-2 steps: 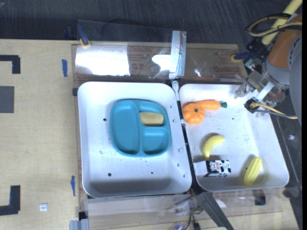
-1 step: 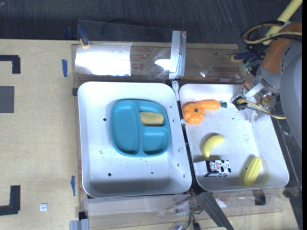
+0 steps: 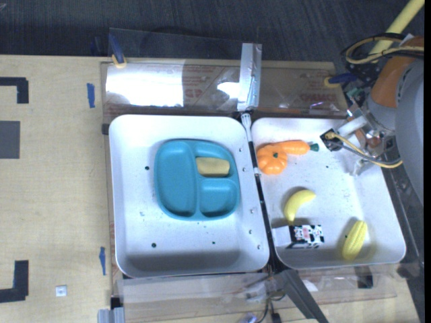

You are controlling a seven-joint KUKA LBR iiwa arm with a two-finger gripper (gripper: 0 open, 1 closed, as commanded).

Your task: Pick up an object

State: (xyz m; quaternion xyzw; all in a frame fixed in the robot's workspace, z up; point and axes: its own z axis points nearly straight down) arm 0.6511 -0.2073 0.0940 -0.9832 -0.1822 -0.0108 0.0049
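Two white bins side by side. Left bin [image 3: 121, 180]: blue divided plate [image 3: 178, 180] near the middle, with a tan block [image 3: 213, 167] lying in its upper-right compartment. Right bin [image 3: 377, 207] has the loose pick candidates: an orange pumpkin [image 3: 271, 160] at upper left, close to the wall between the bins. A carrot [image 3: 291, 147] lies roughly level just above and right of the pumpkin, its left end looks to be touching it, green tip pointing right. The banana [image 3: 297, 202] is near the bin's middle, below the pumpkin and apart from it. A small black-and-white box [image 3: 307, 235] sits just below the banana, near the front wall. A yellow fruit [image 3: 354, 239] lies at lower right, tilted, near the front-right corner, well apart from the box. The arm [image 3: 411, 106] comes in from the right, over the bin's upper-right corner. The gripper [image 3: 358, 145] is over that corner, right of the carrot and apart from every item. Can't tell how far open it is or whether it has hold of anything, as the view is too cluttered there.
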